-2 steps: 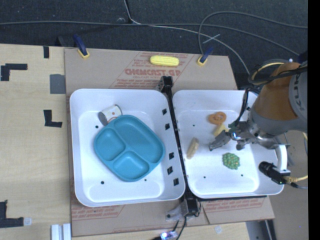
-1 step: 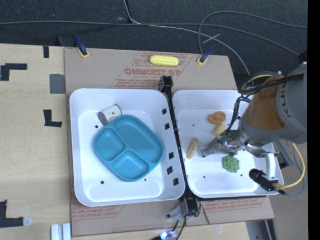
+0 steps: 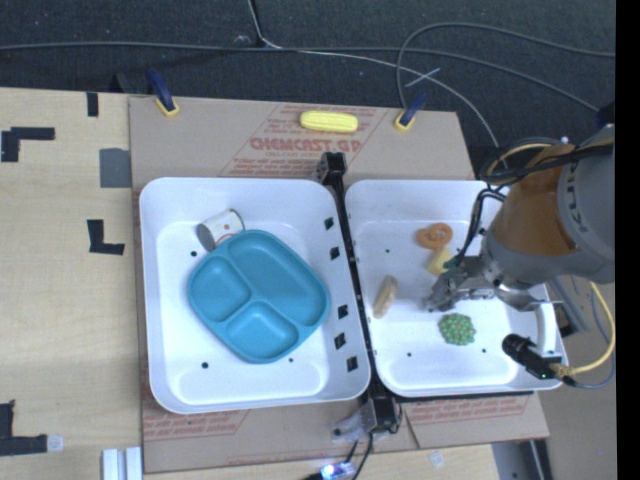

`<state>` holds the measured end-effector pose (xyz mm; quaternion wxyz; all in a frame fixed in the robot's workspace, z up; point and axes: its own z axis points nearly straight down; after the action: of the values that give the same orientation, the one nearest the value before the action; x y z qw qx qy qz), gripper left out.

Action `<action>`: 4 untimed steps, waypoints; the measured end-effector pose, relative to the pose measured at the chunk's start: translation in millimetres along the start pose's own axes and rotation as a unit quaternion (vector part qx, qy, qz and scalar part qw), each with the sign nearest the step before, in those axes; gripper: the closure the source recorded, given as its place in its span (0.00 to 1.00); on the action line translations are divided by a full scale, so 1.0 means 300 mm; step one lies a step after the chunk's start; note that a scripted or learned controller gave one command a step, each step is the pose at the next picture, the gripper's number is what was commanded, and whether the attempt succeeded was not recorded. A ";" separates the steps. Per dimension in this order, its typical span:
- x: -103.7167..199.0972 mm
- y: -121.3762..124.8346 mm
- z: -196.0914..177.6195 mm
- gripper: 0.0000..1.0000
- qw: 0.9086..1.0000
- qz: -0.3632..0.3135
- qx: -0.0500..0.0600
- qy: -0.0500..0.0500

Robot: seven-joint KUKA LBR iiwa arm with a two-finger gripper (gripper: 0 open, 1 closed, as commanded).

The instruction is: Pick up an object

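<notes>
The gripper (image 3: 447,294) is lowered in the right bin (image 3: 400,368), just above the green ball (image 3: 458,329); whether its fingers are open cannot be told. The ball may be nudged toward the bin's near edge and missed.

text: red print "CHEMCAST GP" | on: cardboard sheet (image 3: 290,148) | smaller lines: unreadable
</notes>
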<state>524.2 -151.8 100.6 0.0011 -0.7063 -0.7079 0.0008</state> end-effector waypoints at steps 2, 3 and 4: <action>-0.035 0.008 -0.341 1.00 1.000 0.000 -0.003 -0.001; -0.034 0.010 -0.513 1.00 1.000 0.000 -0.002 -0.001; 0.133 0.051 -0.464 1.00 1.000 -0.001 0.000 0.000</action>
<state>539.9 -111.9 239.9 0.0007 -0.7053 -0.7089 0.0005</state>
